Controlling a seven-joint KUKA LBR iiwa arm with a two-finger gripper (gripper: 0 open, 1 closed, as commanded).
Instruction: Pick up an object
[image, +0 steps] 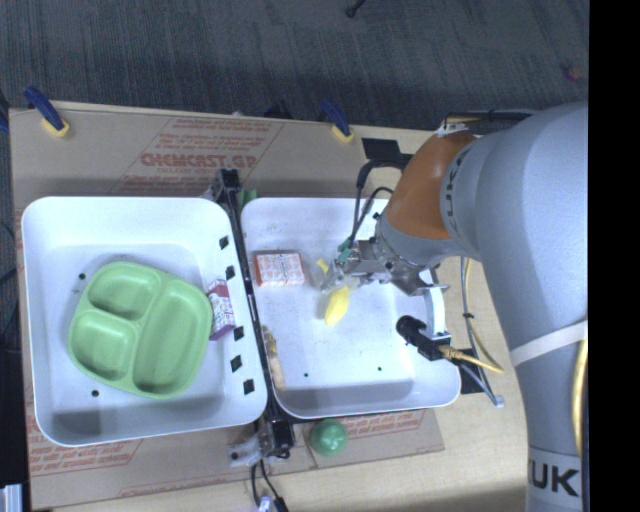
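My gripper (347, 263) hangs low over the middle of the right bin (345, 400), under the grey wrist with its orange band. A small yellow banana-shaped object (336, 305) lies on the bin floor just below and in front of the gripper, close to it; I cannot tell whether they touch. An orange-and-white box (278, 268) lies to the gripper's left, near the bin's left wall. A small brown item (275, 372) rests at the bin's front left edge.
The left bin (50, 230) holds a green divided plate (140, 325) and a small purple-and-white packet (222, 308) by its right wall. A green ball (327, 436) sits on the bench in front of the right bin. The arm covers the bin's right side.
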